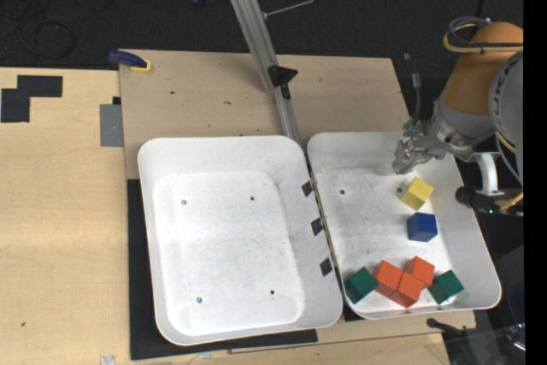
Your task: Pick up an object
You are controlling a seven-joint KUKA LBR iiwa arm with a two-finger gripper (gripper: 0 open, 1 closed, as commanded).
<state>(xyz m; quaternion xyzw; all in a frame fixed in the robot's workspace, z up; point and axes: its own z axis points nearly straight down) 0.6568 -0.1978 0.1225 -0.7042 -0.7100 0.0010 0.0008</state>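
The gripper hung over the upper part of the right bin, near its back rim; whether its fingers were spread or pressed together could not be told at this size, and nothing showed between them. Just below and right of it sat the yellow cube, turned so a corner pointed toward the gripper; no long axis to speak of. Below that sat the blue cube; along the front wall lay 2 orange blocks touching, a green block on one side and another green block on the other. The left bin lay beside it; no labels or writing readable.
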